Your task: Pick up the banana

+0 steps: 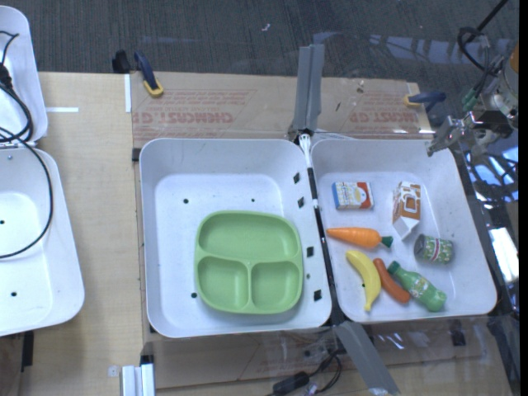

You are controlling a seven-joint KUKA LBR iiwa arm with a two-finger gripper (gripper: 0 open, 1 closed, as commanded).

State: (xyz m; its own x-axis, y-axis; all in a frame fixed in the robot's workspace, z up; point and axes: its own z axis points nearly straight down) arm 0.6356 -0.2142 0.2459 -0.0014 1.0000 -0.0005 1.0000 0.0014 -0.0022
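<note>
Yellow banana (365, 280) lies in the right bin (462, 221), front-centre, touching a red chilli (391, 281), just below the carrot (360, 237). Prob. light plastic, stiff, slick; grab across the mid-curve. Gripper (462, 130) is at the bin's far right corner, well apart from it; can't tell how its fingers stand.

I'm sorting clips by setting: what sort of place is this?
Probably a robotics lab bench: two white bins side by side, toy food such as a banana and carrot, and a green divided plate.
</note>
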